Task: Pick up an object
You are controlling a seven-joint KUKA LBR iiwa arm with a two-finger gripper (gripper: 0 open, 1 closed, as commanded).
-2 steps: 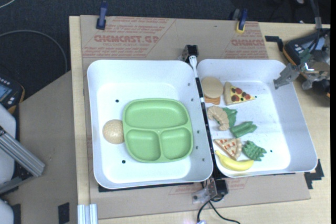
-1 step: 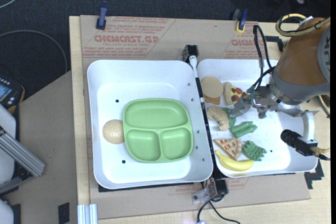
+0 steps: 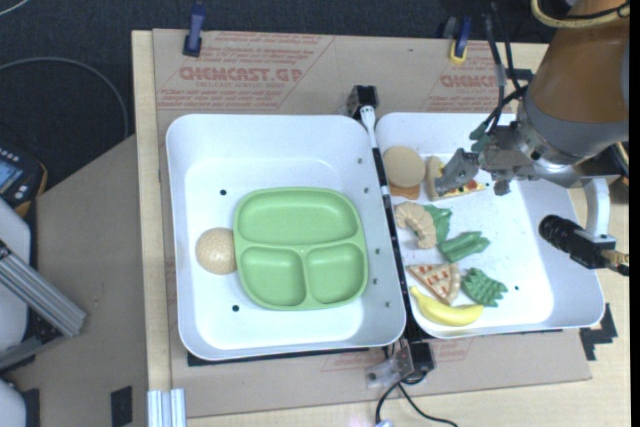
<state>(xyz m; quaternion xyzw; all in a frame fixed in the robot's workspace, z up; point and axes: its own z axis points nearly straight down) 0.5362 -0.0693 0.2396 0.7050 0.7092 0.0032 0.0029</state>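
The right bin (image 3: 545,280) holds several toy foods: a burger bun (image 3: 403,167), a tan croissant-like piece (image 3: 417,222), green bean pods (image 3: 458,243), a pizza slice (image 3: 436,277), a yellow banana (image 3: 446,312) and a leafy green piece (image 3: 485,287). My gripper (image 3: 460,175) hangs low over the upper middle of this bin, just right of the bun and above the bean pods. A small orange-red bit shows at its tip; I cannot tell what it is.
The left bin (image 3: 200,165) carries a green divided plate (image 3: 300,247) with a round tan bun (image 3: 215,250) beside its left edge. A black clip (image 3: 362,100) sits where the bins meet. The arm's orange and grey body (image 3: 585,65) looms over the right bin's far corner.
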